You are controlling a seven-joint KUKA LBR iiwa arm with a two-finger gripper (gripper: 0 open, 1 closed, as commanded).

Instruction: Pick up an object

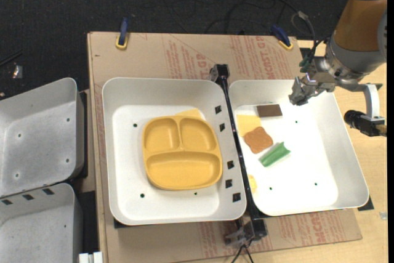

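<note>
Hovering over the far edge of the right bin, the gripper sits high, and whether it is released or clenched cannot be told from here. 3 candidate objects lie loose below and to its left: a brown block nearest, then a tan piece and a green bar. The yellow tray fills the left bin, well apart.

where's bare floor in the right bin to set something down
Free: the right white bin's near-right floor, beyond the green block. Crowded: its left side, with the brown rectangular block, orange-brown toast-like piece and yellow flat piece; the gripper hovers at the far edge.
</note>
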